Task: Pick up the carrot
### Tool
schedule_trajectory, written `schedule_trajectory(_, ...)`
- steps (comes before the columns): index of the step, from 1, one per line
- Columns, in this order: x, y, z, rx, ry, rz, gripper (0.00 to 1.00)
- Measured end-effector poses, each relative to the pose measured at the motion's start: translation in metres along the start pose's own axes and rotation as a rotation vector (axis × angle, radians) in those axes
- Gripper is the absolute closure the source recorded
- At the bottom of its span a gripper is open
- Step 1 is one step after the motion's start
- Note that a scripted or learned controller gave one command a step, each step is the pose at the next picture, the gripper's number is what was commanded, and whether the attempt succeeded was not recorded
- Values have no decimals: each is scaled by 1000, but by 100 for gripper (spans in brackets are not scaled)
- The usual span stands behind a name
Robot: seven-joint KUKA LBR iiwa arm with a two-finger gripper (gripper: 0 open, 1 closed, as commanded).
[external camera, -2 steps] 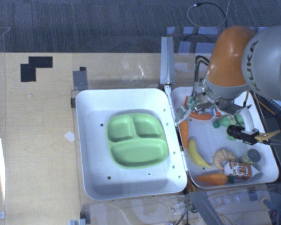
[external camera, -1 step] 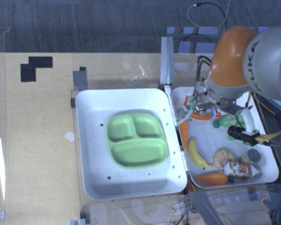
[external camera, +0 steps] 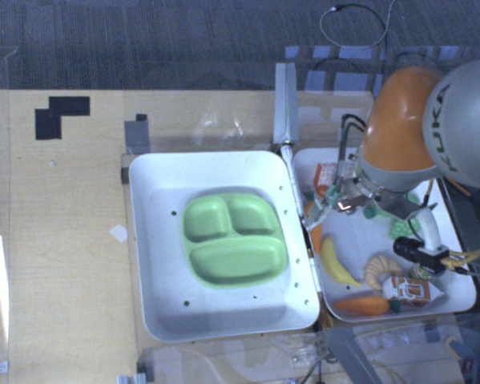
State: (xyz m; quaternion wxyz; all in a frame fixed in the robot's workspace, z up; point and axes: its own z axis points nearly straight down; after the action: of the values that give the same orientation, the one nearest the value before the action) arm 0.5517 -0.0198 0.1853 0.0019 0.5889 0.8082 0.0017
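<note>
The carrot (external camera: 362, 305) is an orange, elongated piece lying flat along the near edge of the right bin (external camera: 462, 300), just left of a small carton. My gripper (external camera: 325, 211) hangs over the upper left part of that bin, close to the wall between the two bins. It is well above the carrot in the view, with the banana between them. The grey wrist and orange band cover the back of the bin. Nothing shows as held.
A yellow banana (external camera: 337, 262), a croissant (external camera: 382, 270) and a brown-and-white carton (external camera: 411, 292) lie near the carrot. A red box (external camera: 326, 175), a small orange piece (external camera: 316, 239) and a green thing (external camera: 402, 228) sit by the gripper. The left bin (external camera: 158, 232) holds a green divided plate (external camera: 234, 237).
</note>
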Motion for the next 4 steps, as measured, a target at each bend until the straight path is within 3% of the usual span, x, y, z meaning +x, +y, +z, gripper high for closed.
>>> schedule_trajectory(1, -8, 17, 0, -1, 0, -13, 0)
schedule_trajectory(2, 46, 54, -1, -3, 0, -404, 0)
schedule_trajectory(3, 17, 32, 0, -1, 0, -380, 0)
schedule_trajectory(4, -16, 1, -135, -4, -3, -406, 0)
